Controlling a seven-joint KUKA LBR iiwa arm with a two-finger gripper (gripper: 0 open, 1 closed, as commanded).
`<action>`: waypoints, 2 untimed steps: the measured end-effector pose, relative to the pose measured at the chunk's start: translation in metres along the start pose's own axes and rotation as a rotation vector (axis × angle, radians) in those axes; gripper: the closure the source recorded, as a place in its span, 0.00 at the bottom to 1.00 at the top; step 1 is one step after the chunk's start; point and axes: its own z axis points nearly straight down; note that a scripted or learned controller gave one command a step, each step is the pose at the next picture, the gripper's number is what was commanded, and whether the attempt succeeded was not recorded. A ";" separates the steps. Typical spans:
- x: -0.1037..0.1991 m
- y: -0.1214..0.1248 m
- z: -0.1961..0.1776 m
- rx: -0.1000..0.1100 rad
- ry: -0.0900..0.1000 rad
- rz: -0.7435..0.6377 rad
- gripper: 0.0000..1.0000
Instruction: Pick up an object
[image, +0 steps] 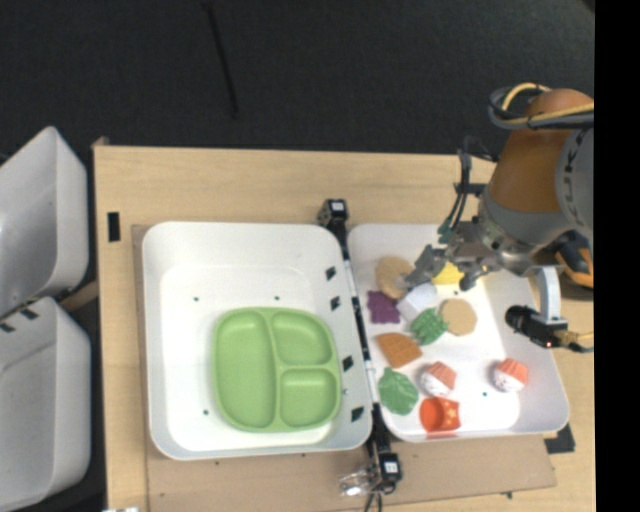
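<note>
Bench with two shallow white bins. Left-hand white bin (160, 300) carries a pale green three-compartment plastic tray (275, 370). Right-hand white bin (540, 405) carries the small toy foods, bunched toward its near-left half.

Grey-and-orange arm (535, 170) in from three o'clock. Two-finger gripper (447, 268) low over the bin's twelve o'clock end. Its dark fingers look spread, one either side of a small yellow block (450, 273), but nothing is plainly clamped; cannot tell for sure.

Likely target: the yellow block, just beside a pale white chunk (418, 298) at its seven o'clock. Too small and too covered to read its long axis or which way it points.

Risks, as judged:
- Crowding. The tan round biscuit piece (392, 272) at nine o'clock and the white chunk sit close; a finger could land on either and shove the pile.
- Off-centre closing could squirt the block out sideways.
- The green leafy piece (427, 326) and round tan cookie (459, 318) lie near enough to be dragged along.
</note>
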 end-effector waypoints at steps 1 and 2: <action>0.000 0.002 -0.007 -0.012 -0.002 -0.003 0.00; -0.010 0.002 0.041 -0.009 -0.003 0.000 0.00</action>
